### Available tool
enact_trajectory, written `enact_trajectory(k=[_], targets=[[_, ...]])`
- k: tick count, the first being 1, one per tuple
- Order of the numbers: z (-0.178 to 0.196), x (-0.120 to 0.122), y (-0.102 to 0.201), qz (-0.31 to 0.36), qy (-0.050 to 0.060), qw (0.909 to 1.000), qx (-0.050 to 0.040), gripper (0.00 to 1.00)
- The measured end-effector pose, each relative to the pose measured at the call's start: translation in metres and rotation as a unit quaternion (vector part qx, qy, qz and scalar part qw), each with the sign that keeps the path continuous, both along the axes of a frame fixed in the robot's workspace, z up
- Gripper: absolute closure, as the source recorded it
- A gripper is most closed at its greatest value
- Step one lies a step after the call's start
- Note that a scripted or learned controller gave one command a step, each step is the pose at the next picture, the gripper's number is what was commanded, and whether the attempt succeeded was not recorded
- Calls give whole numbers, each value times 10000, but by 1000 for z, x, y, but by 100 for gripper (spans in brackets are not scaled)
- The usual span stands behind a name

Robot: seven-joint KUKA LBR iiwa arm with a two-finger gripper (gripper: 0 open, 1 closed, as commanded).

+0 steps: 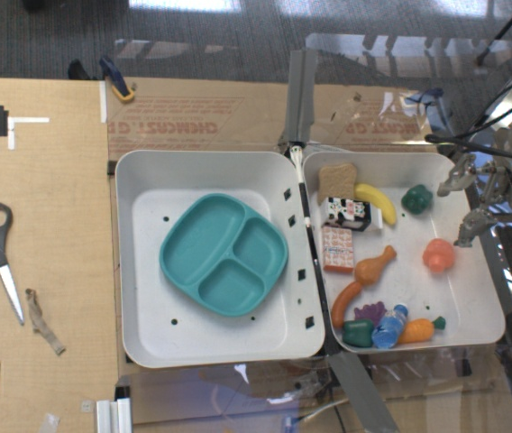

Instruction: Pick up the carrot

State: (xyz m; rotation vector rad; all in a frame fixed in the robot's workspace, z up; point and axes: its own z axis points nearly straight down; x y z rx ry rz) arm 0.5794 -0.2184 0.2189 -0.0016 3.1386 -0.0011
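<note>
Wooden counter (49, 242), two white bins: the left bin (134, 269) carries a teal divided plate (224, 255). Over in the right bin's (472, 318) front corner lies the carrot (418, 330), touching a blue bottle (388, 326). Tool (469, 201) at the right rim, its opening hard to read.

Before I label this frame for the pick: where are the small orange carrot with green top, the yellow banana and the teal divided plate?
Small orange carrot (419, 330), camera view, orange body.
Yellow banana (378, 201), camera view, middle of curve.
Teal divided plate (184, 242), camera view, largest compartment.
</note>
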Motion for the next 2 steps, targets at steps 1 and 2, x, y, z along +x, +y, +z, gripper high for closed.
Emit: enact_trajectory(k=[1,2], targets=[[-124,-48,49,498,-11,9988,-4,0],[-125,54,30,-238,-18,9997,-1,0]])
